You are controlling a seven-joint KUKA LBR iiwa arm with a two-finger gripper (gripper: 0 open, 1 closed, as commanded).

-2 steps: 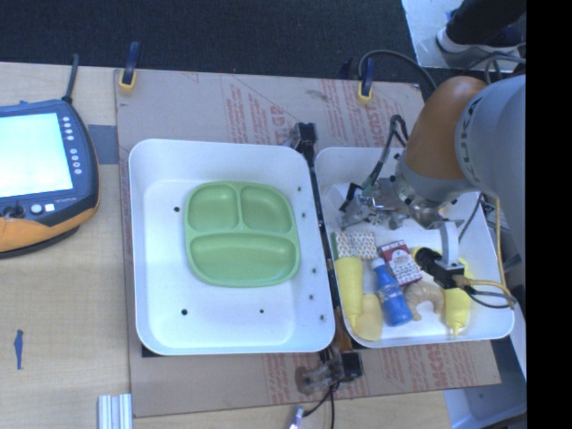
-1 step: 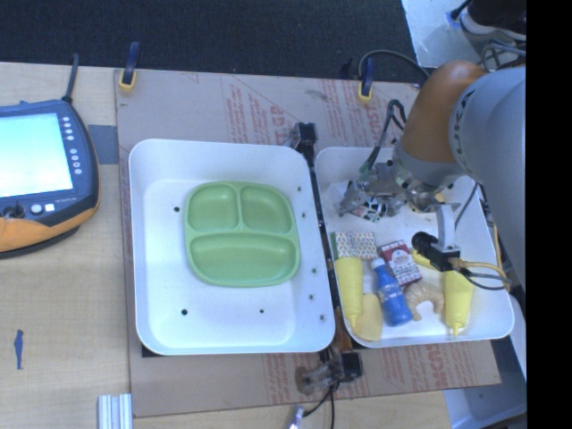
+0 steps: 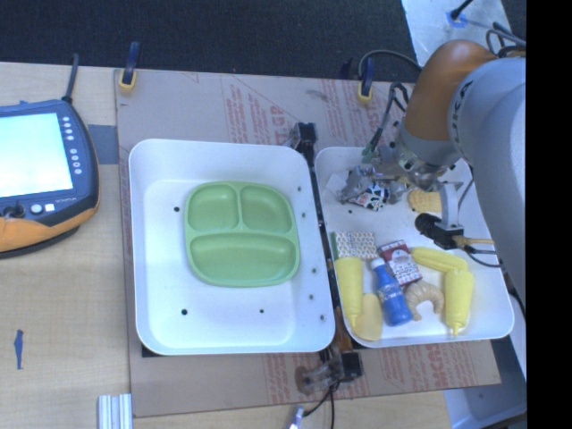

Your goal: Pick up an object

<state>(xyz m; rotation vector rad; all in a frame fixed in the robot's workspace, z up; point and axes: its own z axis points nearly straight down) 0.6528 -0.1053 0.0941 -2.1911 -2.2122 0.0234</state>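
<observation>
My gripper [image 3: 360, 184] reaches down into the far left corner of the right bin [image 3: 500, 327]. A small black-and-white spotted object [image 3: 375, 198] lies right beside its tip, and I cannot see whether they touch. Nearer the front lie a checkered pad [image 3: 356, 243], a red box [image 3: 399, 259], a blue bottle [image 3: 391, 295], a tan croissant-shaped toy [image 3: 428, 298], and yellow pieces at the left [image 3: 350, 286] and right [image 3: 458, 286]. A yellow wafer [image 3: 424, 201] rests under the wrist.
The left bin [image 3: 156, 239] holds a green divided plate [image 3: 240, 234]. A tablet-like pendant [image 3: 40, 172] sits on the bench at far left. The grey arm [image 3: 487, 123] overhangs the right bin's far right side.
</observation>
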